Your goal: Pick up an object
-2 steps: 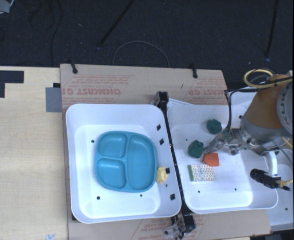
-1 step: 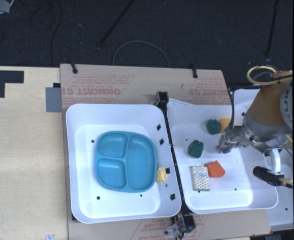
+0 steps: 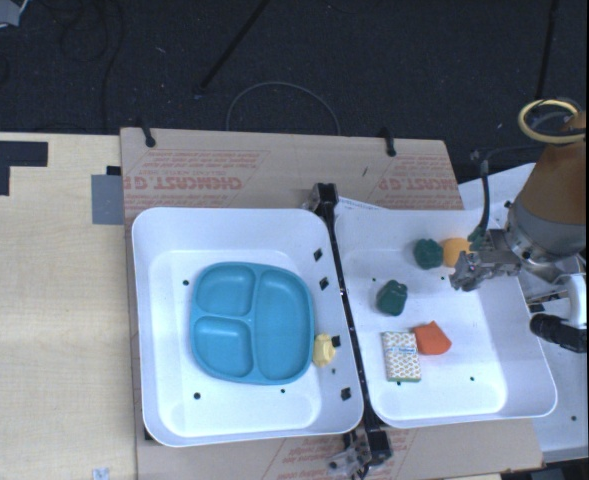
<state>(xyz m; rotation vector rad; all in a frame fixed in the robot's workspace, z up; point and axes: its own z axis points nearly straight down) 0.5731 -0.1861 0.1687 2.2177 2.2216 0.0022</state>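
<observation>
claw (image 3: 471,268) over right bin (image 3: 534,388), blue plate (image 3: 252,320) in left bin (image 3: 159,268)

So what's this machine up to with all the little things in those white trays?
A robot arm reaches in from the right, its gripper low over the right bin, beside an orange piece and a dark green one. It holds nothing that can be seen. Another green piece, a patterned packet and an orange-red piece lie nearby. The left bin holds a blue divided plate and a small yellow thing.

Blue plate (image 3: 252,321), orange block (image 3: 433,339), two green pieces (image 3: 392,296), white bins (image 3: 164,238).
</observation>
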